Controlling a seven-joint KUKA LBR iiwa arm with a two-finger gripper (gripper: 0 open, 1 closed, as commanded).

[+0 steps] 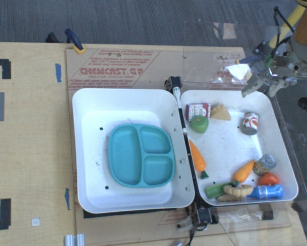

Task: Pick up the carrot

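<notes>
Gripper hovers at the right bin's far corner, grip unclear; we should cross to the carrot lying against the left wall, then descend.

A lab: clamped bench, taped markers, bins.

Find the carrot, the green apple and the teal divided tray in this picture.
carrot (197, 157), camera view, middle of its orange body.
green apple (198, 124), camera view, centre of its rounded top.
teal divided tray (123, 155), camera view, floor of its large compartment.
</notes>
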